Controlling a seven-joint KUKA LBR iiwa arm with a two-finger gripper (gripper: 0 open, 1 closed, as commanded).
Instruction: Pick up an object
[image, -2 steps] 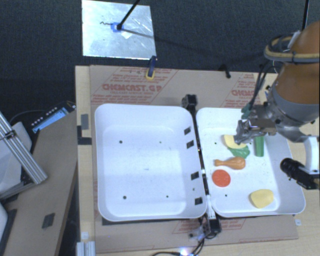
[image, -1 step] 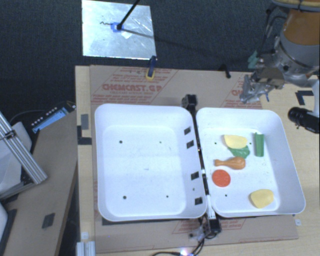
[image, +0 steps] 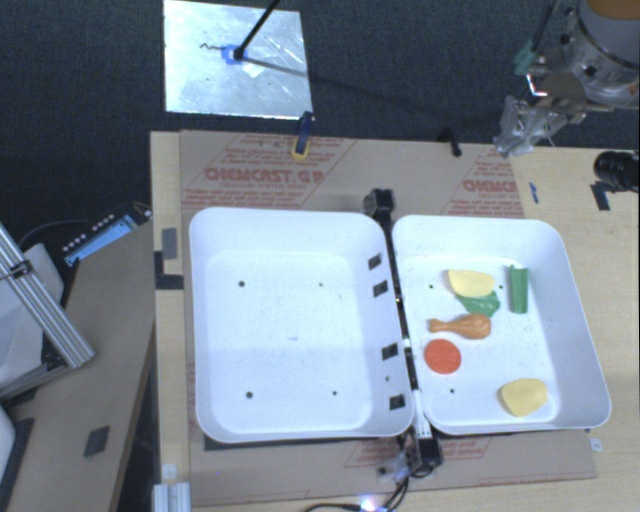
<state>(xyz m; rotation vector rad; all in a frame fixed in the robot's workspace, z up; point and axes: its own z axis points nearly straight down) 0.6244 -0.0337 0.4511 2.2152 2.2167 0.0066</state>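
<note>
fingers: state cannot be told; gripper (image: 520, 135) above bench, beyond right bin (image: 578, 330). orange drumstick toy (image: 463, 325): likely light, rigid, slippery; grasp thick end.

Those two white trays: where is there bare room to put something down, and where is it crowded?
The left tray has a bare floor, wall to wall. The right tray is crowded mid-floor: yellow piece, green stick, orange drumstick, red disc, yellow lump. Its top strip is free.

The arm (image: 600, 40) is cut off by the top edge; the gripper's (image: 515, 135) fingers blur together, grip unclear.
</note>
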